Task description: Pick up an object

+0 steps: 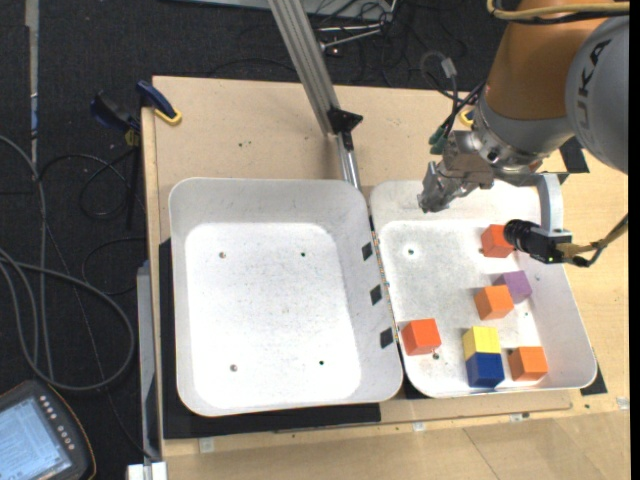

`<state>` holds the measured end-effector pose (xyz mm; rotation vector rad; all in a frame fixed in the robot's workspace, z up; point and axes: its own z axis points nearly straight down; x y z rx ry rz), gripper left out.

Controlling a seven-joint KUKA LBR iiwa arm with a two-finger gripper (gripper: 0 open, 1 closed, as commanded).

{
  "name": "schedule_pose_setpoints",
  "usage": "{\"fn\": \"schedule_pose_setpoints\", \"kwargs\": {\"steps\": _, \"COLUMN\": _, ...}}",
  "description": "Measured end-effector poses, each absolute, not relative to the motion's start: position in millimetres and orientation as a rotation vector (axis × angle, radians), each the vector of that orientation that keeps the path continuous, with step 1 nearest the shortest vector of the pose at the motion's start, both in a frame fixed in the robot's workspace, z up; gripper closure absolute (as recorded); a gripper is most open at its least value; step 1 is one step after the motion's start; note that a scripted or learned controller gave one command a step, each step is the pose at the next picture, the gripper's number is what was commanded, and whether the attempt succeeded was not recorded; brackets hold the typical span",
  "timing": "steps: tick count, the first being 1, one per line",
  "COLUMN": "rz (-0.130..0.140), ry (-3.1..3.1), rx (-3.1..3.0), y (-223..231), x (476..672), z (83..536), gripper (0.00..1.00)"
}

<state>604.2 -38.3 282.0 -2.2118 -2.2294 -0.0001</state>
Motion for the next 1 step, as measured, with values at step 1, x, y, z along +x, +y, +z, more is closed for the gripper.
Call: {"fn": "schedule_pose_setpoints", "kwargs": {"steps": 1, "rz": 0.001, "ry": -2.229, "rx": -2.211, "y": 18.5, "x": 606.8, "z": 266.6, "gripper": 1.00}}
